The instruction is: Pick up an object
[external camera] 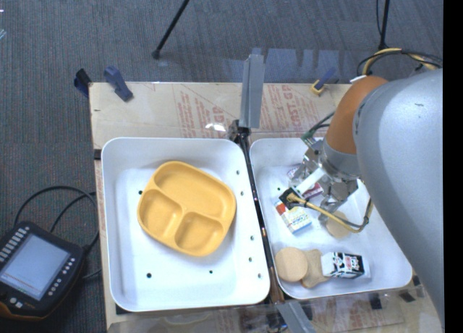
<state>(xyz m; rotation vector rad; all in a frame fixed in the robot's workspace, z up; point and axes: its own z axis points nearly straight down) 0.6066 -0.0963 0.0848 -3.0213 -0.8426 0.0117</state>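
My gripper (316, 188) is low over the back middle of the right bin (394, 255), reaching in from the right. Just in front of it and to its left lies a small red, white and orange box (295, 218), close to the gripper; contact is unclear. A tan round piece (337, 229) lies right of that box, partly under the arm. At the bin's front sit a tan disc (291, 264), a second tan piece (313, 268) against it, and a small black-and-white carton (345, 265).
The left bin (119, 252) holds a yellow divided plate (187, 207) near its middle. A raised divider (255, 201) separates the two bins. The large grey arm (405, 165) covers the right bin's far right side.
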